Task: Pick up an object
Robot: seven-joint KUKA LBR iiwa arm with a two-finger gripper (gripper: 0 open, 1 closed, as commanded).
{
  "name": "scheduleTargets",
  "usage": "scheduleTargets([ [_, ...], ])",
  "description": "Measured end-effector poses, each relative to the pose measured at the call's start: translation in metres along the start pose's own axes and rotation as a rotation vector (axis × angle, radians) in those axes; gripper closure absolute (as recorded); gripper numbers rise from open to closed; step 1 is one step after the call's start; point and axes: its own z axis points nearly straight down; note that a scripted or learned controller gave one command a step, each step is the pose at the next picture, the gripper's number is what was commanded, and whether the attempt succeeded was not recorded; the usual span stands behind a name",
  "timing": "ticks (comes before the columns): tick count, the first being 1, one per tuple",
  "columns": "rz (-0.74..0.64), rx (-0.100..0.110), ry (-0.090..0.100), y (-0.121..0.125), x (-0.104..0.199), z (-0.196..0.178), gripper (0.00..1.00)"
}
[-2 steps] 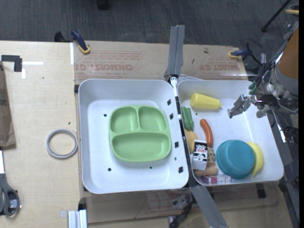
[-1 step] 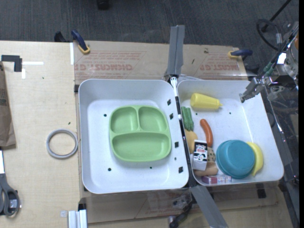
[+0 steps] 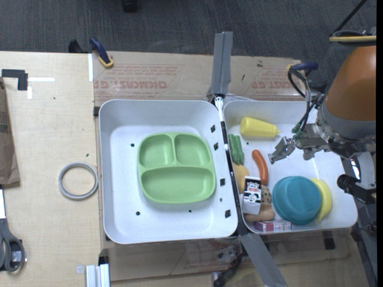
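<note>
Bench, far left: bare board w/ a grey ring (image 3: 78, 180) lying flat, well apart from the bins; scissors (image 3: 11, 251) at the near left edge.
Left bin (image 3: 114, 160): shallow white tray, rounded corners, smooth plastic. Holds a pale green divided plate (image 3: 176, 167), 3 compartments, glossy, centred; open white floor on all sides of it, most on the left and near side.
Divider: the bins' inner rims touch; a grey bar (image 3: 222, 61) runs to the far side from the join.
Right bin (image 3: 341, 220): crowded near side. Green veg (image 3: 236, 149) and orange carrot-shaped piece (image 3: 260, 165) along the left wall; small white carton (image 3: 253, 195) just near of them; yellow tapered piece (image 3: 258, 128) at the far side; teal bowl (image 3: 297, 200) nested on a yellow one (image 3: 324, 197), near right.
Open room: white floor between the yellow tapered piece and the teal bowl.
Gripper (image 3: 289, 147): metal claw over that open patch, fingers spread, nothing between them; near the carrot-shaped piece, not touching.
Arm (image 3: 354, 91): orange band, enters from the right.
</note>
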Motion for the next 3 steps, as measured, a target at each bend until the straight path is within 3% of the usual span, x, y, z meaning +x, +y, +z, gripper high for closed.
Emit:
scheduleTargets([
  [1,-0.16,-0.001,0.0,0.021,0.04,0.026,0.0],
  [2,-0.244,-0.002,-0.001,0.05,-0.014,0.076,0.0],
  [3,-0.502,-0.006,-0.005,0.136,-0.018,0.122,0.0],
])
